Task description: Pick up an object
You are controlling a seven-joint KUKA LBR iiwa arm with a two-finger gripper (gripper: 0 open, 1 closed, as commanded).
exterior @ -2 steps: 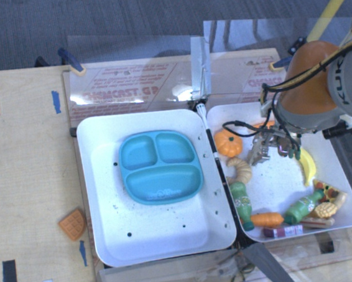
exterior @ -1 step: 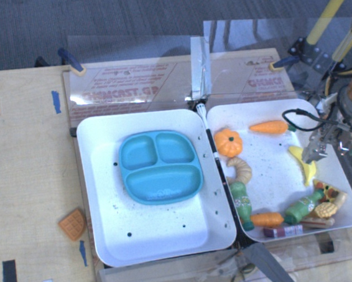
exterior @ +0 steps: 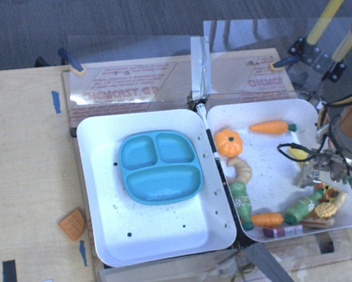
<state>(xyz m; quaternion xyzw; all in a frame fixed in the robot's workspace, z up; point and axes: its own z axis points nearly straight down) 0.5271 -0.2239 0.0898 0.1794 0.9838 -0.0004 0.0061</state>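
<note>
The right bin [exterior: 262,159] holds several toy foods. An orange pumpkin [exterior: 228,143] and a carrot [exterior: 268,127] lie toward its back. A beige pastry [exterior: 240,171], a green vegetable [exterior: 240,202] and a smaller carrot [exterior: 267,219] line its left side. A green bottle-like piece [exterior: 305,207] and a tan waffle piece [exterior: 330,205] lie at the front right. My gripper [exterior: 316,176] hangs low over the bin's right side, just above that front-right cluster and beside a yellow piece [exterior: 297,152]. Nothing is visibly held.
The left bin [exterior: 111,238] carries a blue divided plate [exterior: 160,167]. A tan waffle piece [exterior: 73,224] lies on the wooden bench left of the bins. A dark slim bar [exterior: 285,231] rests against the right bin's front wall. Cables hang around the wrist.
</note>
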